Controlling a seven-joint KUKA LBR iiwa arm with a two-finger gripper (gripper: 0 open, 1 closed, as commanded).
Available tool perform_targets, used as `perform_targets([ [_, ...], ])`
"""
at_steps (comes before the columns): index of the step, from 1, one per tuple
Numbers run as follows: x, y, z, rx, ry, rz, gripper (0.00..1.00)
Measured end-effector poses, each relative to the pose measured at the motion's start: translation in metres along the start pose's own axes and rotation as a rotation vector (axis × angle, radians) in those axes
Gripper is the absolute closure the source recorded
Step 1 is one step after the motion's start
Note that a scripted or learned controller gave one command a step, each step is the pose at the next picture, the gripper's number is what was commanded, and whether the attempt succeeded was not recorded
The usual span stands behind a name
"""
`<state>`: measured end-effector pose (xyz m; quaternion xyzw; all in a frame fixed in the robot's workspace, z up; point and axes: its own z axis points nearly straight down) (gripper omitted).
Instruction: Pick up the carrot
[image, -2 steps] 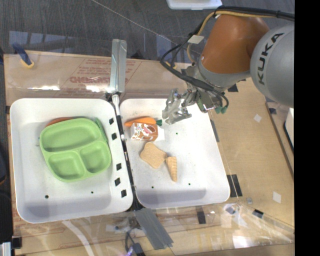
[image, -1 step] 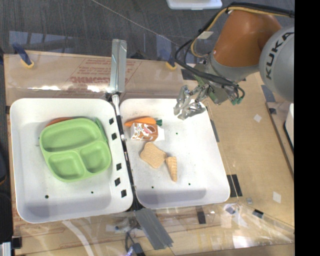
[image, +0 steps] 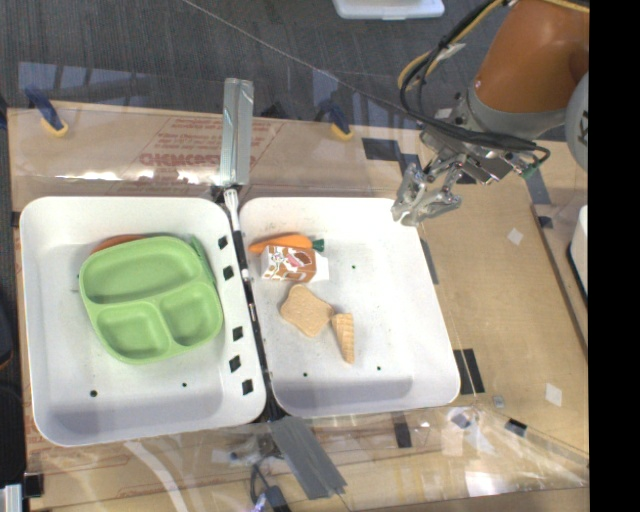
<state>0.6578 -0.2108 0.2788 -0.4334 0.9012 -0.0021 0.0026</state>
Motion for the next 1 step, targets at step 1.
perform_targets([
  [1,-0.0018,-0.0004,-0.0118,0.004,-0.003,-0.004,1.0],
])
